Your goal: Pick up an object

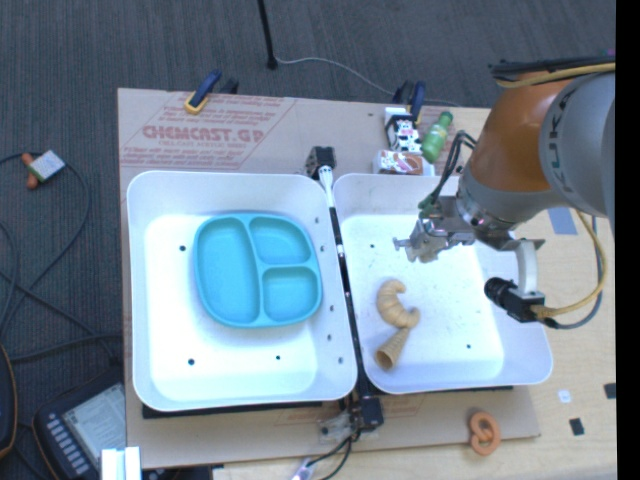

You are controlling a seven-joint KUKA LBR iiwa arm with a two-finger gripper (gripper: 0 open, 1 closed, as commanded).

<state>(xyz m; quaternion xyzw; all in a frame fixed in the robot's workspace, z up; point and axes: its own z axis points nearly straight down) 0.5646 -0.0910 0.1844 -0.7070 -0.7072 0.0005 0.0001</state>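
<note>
Board [205, 133] on the counter reads "CHEMCAST GP". Fingers [424, 244] hang above the right bin [455, 368]; their spread cannot be told. Croissant [396, 305] lies just below them, apart.

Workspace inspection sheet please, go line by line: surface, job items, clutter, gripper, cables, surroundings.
Surface: brown board bearing left bin and right bin side by side.
Job's things: croissant and cone in the right bin, close together; blue divided plate in the left bin.
Clutter: orange pretzel, green bottle and small carton on the board outside the bins.
Grippers: gripper above the right bin's upper part, nothing visibly held.
Cables: black cable on the floor; yellow cable by the arm.
Surroundings: grey carpet.
</note>
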